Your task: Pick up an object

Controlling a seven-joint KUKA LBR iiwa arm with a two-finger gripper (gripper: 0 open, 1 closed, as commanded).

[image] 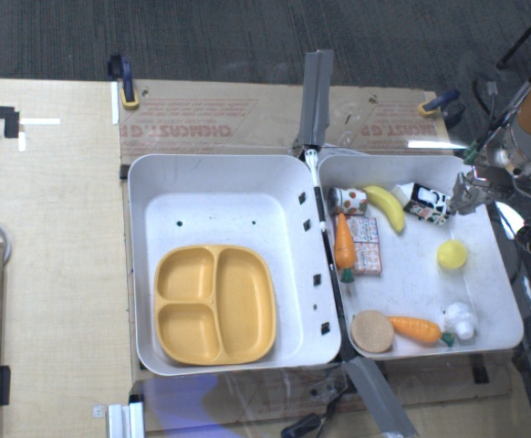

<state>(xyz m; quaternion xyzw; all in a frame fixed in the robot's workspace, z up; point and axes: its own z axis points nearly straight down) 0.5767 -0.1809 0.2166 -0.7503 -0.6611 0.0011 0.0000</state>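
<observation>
The right bin holds a banana, a black-and-white packet, a yellow ball, an upright carrot, a patterned carton, a lying carrot, a round tan disc and a white lump. My gripper hangs over the bin's far right corner. It is just right of the black-and-white packet and I see nothing held in it.
The left bin carries a yellow divided plate. A grey post rises behind the seam between the bins. Clamps sit on the cardboard at the back. The arm's wrist crowds the right edge.
</observation>
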